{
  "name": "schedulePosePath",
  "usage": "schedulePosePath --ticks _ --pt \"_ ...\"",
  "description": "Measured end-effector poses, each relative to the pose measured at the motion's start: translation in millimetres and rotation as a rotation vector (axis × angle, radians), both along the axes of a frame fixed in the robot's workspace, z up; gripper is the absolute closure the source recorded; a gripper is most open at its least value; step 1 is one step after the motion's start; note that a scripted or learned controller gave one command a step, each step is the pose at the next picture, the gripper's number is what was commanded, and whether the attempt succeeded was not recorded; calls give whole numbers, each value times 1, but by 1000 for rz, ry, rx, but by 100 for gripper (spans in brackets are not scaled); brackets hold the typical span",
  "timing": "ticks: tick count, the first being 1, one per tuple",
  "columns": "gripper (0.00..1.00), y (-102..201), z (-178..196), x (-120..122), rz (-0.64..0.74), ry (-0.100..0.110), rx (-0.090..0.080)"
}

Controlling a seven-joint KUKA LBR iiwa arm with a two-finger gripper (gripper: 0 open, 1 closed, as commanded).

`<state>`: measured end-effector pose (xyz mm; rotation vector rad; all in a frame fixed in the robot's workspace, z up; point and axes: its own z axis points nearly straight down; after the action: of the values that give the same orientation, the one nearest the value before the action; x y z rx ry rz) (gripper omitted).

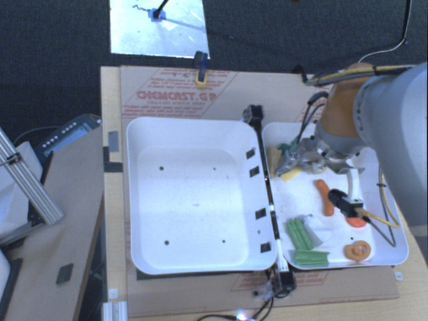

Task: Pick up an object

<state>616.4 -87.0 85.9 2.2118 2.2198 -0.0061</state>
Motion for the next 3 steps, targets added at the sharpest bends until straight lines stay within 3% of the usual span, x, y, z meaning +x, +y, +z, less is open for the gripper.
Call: schedulePosePath --ticks 1,2,3 --pt "100 2 11 0 2 -3 5" --pt "100 81 105 22 9 -9 11" --pt "100 145 300 17 8 -19 13"
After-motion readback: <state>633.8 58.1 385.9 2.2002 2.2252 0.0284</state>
